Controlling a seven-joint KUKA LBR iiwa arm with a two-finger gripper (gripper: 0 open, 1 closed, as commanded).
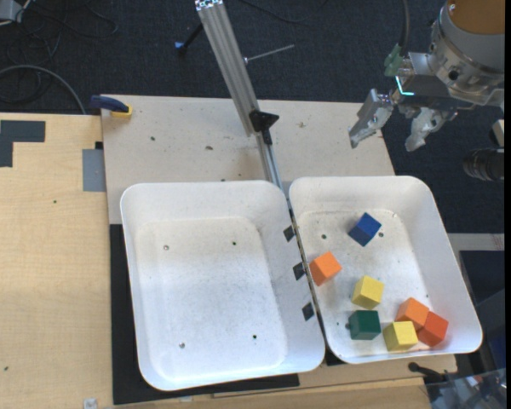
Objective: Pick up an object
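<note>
We see metal gripper [399, 128] fingers apart, holding nothing | far right, above table | smooth cubes in glossy right bin [443, 228]

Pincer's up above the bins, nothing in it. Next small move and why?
Probably bring the pincer forward and down over the blue cube. The pincer hangs open beyond the far rim of the right bin, holding nothing. The blue cube is the block nearest it and stands apart from the others, so the fingers have room on both sides.
</note>
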